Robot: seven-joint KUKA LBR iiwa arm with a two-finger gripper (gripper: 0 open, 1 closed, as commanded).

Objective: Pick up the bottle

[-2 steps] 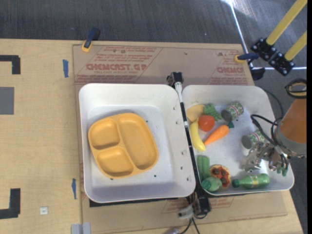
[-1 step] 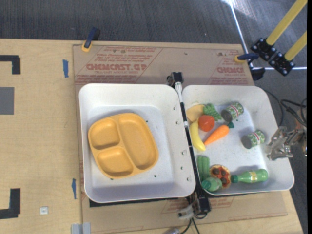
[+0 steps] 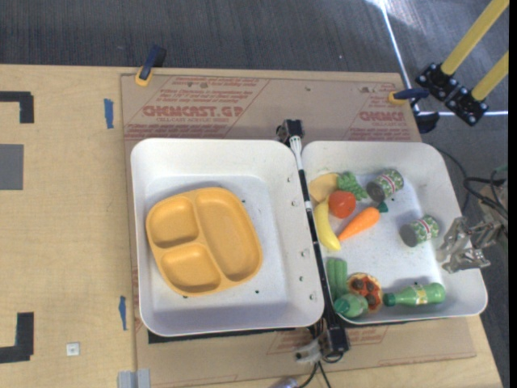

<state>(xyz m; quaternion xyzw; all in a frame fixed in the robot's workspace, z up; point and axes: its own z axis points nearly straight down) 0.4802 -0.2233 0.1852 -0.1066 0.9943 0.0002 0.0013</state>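
Observation:
The bottle [image 3: 416, 296] is green with a yellow label. It lies on its side in the front right corner of the right bin [image 3: 452, 176], its neck pointing left. Close to the left of its neck are a round orange and red toy [image 3: 363, 285] and a green toy vegetable [image 3: 350, 304]. Nothing lies on top of the bottle.
The right bin also holds a banana [image 3: 325, 225], a tomato [image 3: 342, 204], a carrot [image 3: 359, 223], two small cans [image 3: 388, 184] [image 3: 422, 229] and a green pod [image 3: 336, 273]. A yellow divided plate [image 3: 203, 239] sits in the left bin [image 3: 161, 156]. A metal fitting with cables [image 3: 466, 245] sits at the right bin's right rim.

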